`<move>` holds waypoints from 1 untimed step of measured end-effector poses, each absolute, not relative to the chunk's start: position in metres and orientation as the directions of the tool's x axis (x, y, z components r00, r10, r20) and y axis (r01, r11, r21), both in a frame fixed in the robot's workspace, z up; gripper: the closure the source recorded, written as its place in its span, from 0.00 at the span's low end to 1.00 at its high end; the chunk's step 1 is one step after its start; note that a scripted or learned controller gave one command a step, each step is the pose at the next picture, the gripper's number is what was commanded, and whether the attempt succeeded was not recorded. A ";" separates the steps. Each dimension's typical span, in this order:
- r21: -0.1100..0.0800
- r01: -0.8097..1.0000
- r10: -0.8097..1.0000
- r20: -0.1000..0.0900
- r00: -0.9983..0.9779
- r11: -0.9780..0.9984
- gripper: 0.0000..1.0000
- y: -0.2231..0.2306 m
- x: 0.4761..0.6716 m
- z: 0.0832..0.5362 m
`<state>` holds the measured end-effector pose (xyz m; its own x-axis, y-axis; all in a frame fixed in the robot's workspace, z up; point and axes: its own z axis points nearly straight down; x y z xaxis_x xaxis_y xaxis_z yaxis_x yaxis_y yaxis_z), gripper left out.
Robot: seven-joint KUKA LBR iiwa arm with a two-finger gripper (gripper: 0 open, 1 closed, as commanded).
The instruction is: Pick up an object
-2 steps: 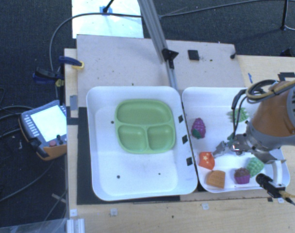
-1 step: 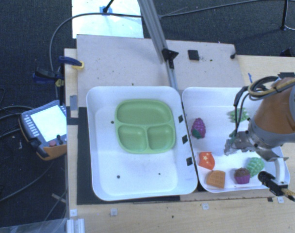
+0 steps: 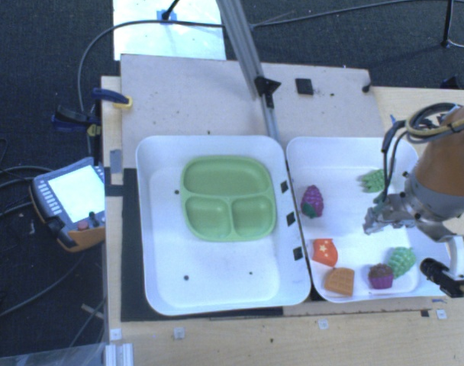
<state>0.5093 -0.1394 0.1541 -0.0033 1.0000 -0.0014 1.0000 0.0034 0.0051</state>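
The right bin (image 3: 346,152) holds several toy foods: a purple grape bunch (image 3: 312,201), a red-orange piece (image 3: 324,251), a brown waffle-like square (image 3: 339,280), a small purple and brown piece (image 3: 381,276), a green knobbly piece (image 3: 401,260) and a green leafy piece (image 3: 373,179). My gripper (image 3: 378,221) hangs over the right half of this bin, between the leafy piece above it and the knobbly piece below it. I see no object in it.
The left bin (image 3: 163,227) carries a green divided plate (image 3: 228,197). A metal pole (image 3: 247,44) slants across the back board. A handheld pendant (image 3: 72,200) and cables lie on the floor at left.
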 end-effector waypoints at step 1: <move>0.006 1.000 1.000 -0.001 -0.005 0.005 1.00 -0.131 0.506 0.205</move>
<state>0.5062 -0.1308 0.2048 -0.0051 1.0000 -0.0011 1.0000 0.0051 0.0063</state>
